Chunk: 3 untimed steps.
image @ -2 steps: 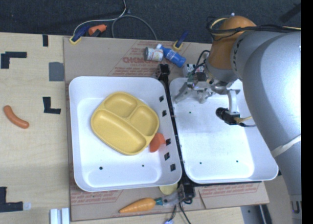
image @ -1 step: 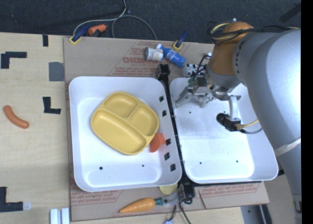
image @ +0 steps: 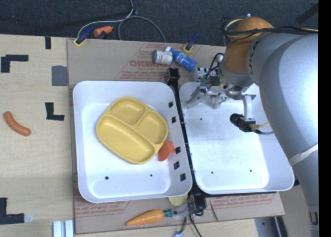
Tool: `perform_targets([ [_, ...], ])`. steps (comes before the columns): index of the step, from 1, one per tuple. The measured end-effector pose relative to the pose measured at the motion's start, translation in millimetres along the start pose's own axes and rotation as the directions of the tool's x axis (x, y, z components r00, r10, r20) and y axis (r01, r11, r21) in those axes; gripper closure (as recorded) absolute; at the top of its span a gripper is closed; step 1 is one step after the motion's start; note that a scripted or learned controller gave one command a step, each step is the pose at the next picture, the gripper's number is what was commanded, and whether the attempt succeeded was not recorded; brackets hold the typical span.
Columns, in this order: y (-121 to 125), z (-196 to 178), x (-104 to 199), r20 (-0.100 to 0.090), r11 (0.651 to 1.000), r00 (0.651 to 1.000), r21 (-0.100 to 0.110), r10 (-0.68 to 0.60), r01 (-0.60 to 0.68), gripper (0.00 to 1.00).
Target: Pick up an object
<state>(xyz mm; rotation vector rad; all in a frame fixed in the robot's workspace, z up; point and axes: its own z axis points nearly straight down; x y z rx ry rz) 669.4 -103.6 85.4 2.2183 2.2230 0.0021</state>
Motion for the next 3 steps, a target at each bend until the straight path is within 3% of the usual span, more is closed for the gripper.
perform_targets([
  [1,0,-10,0,0.002,1.000,1.000,0.000,-0.001,0.001,1.00],
  [2,0,-10,0,0.003,1.000,1.000,0.001,-0.001,0.001,0.00],
  [3,-1,0,6,0.004,1.000,1.000,0.002,0.001,-0.001,0.00],
])
